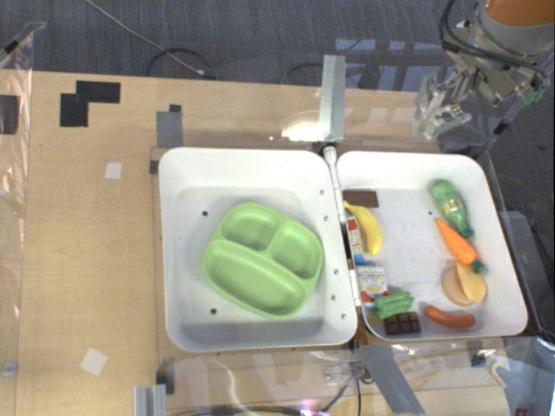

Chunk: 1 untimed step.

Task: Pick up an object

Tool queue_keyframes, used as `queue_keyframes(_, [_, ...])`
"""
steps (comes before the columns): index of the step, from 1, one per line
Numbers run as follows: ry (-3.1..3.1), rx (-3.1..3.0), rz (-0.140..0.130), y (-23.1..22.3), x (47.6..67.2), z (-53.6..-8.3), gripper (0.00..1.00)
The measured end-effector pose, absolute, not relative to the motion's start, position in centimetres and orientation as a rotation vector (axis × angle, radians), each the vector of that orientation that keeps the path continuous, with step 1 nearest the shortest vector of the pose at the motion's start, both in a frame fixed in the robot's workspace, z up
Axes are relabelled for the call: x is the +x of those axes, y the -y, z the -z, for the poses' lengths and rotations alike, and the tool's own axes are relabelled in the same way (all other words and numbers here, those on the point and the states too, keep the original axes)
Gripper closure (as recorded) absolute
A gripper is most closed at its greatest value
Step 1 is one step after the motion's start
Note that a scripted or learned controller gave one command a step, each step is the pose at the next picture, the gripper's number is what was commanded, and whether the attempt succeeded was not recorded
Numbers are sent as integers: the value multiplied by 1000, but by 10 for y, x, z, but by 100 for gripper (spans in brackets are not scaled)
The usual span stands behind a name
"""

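Overhead, arm (pixel 512 7) cut off at frame edge, fingers (pixel 436 111) blurred, state unreadable, above right bin (pixel 494 198).

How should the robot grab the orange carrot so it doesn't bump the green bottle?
Probably best at the carrot's thick middle, coming straight down from above, since it lies flat in the right bin. The fingers should close across its narrow width. Its upper end touches the green bottle and its lower end nears the tan round piece, so the middle has the most room. The gripper hangs above the bin's far edge.
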State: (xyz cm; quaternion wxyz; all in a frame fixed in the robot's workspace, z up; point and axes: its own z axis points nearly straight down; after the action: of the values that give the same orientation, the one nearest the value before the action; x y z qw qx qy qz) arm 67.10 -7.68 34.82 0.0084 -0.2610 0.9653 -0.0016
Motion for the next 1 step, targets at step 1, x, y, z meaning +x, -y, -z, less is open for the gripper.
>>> queue_keyframes(1, [-2951,-1044,3,49,670,-323,100])
